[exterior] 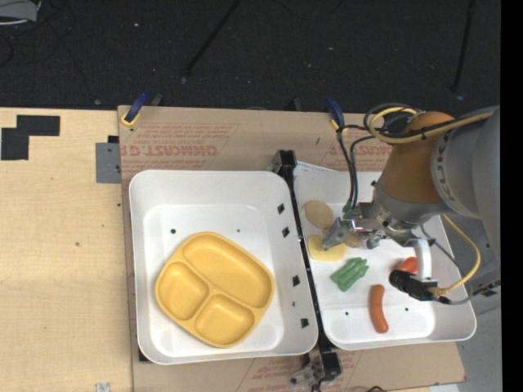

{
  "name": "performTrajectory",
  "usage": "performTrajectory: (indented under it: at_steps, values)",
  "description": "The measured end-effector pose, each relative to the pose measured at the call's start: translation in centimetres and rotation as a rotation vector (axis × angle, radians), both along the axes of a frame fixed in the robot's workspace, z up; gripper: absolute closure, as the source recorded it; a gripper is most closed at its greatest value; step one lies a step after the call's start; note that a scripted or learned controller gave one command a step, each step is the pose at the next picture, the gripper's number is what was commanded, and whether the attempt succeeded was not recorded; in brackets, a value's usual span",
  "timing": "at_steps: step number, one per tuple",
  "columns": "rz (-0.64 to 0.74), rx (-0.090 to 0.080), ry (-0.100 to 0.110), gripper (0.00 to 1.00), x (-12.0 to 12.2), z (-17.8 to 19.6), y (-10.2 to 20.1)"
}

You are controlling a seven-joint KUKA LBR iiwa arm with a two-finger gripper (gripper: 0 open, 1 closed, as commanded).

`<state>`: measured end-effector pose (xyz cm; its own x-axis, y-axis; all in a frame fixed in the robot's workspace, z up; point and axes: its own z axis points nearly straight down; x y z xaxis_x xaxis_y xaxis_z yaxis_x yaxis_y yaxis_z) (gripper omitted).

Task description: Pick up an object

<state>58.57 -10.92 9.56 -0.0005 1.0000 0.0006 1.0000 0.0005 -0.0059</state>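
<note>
My gripper (341, 233) is low in the right bin (409, 325), at its left side. It hangs right over a pale yellow block (324, 251). A tan round piece (318, 212) lies just behind it. A green ridged piece (350, 273) rests in front of the gripper, and a red-orange sausage (379, 308) lies nearer the bin's front. A small red piece (406, 265) peeks out beside the arm. The fingers blend into the block beneath them.
The left bin (163, 194) holds a yellow divided plate (214, 287). A black divider (296, 243) separates the two bins. The arm's grey and orange body (425, 178) covers the right bin's back right part, with cables looping around it.
</note>
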Motion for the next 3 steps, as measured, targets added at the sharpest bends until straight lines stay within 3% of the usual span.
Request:
performTrajectory:
  at_steps: [1, 3]
  values:
    - [-0.002, -0.001, -0.005, 1.00, 0.1, 1.3, -0.1]
    - [-0.002, -0.001, -0.011, 1.00, -0.1, 11.7, -0.8]
